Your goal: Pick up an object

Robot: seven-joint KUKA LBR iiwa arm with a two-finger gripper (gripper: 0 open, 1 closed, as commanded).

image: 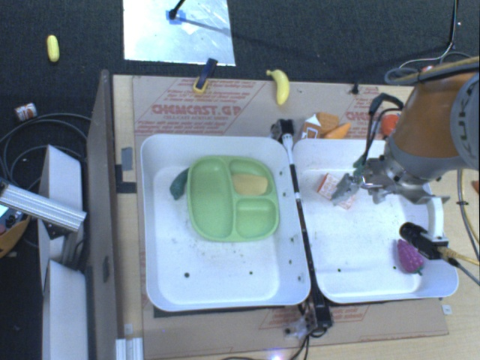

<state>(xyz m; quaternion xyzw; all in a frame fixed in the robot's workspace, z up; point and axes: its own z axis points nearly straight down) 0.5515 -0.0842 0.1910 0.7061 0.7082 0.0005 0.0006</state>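
Likely a robotics lab, white bins (225,283), loose cables (34,145)

Two shallow white bins on the bench, a left bin (225,280) and a right bin (360,265), rims touching. One green divided plate (217,208) in the left bin, with three compartments. One pale yellow piece (251,184) in the plate's far-right compartment. One dark green thing (178,184) against the plate's left edge. Two loose things in the right bin: one white-and-red packet (325,184) toward its far-left corner, one purple berry-like thing (409,257) by its near-right corner. Two yellow bananas: one banana (281,87) at the bench's far edge, another banana (52,48) on the floor past the bench's far-left corner. One yellow clamp (202,81) at the bench's far edge. At least two orange things (335,130) behind the right bin's far rim, exact number hard to tell.
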